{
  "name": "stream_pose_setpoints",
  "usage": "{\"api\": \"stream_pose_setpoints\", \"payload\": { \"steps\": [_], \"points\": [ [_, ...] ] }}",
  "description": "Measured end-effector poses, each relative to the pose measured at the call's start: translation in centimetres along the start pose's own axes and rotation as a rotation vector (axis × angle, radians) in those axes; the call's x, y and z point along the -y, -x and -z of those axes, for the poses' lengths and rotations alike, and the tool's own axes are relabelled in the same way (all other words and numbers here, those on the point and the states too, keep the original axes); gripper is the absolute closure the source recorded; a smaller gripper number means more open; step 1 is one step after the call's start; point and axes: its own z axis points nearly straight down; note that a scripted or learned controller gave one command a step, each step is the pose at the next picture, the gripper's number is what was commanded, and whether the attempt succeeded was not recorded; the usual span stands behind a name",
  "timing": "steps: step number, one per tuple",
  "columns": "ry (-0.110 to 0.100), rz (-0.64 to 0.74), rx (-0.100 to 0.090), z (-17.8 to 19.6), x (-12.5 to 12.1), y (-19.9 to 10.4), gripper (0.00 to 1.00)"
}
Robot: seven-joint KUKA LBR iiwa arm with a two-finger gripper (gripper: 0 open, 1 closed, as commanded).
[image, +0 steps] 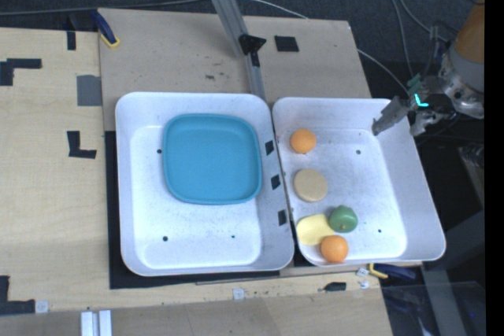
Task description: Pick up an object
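Gripper: at upper right of frame, over top-right corner of right bin; grey fingertip juts left over the rim. Can't tell how it's set; nothing seen in it.
Arm: comes in from right edge, orange band at far upper right.
Objects: all in left half of right bin, well apart from gripper, to its lower left.
Nearest: small orange ball, upper left of bin, near the divider.
Below it: tan disc, mid-left.
Cluster: yellow piece, green ball, second orange ball at lower left; yellow & green touching, orange just beside the bottom rim.
Room: right half of right bin bare floor w/ open space betw. gripper and objects.
Left bin: holds blue plate, upper centre.
Edges: bins side by side, rims meeting mid-frame.
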Motion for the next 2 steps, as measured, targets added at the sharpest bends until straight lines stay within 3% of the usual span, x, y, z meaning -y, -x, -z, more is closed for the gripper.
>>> {"api": "stream_pose_setpoints", "payload": {
  "steps": [1, 2],
  "points": [
    [0.0, 0.0, 0.0, 0.0, 0.0, 0.0, 0.0],
    [-0.004, 0.0, -0.001, -4.9, 1.0, 0.2, 0.0]
  ]
}}
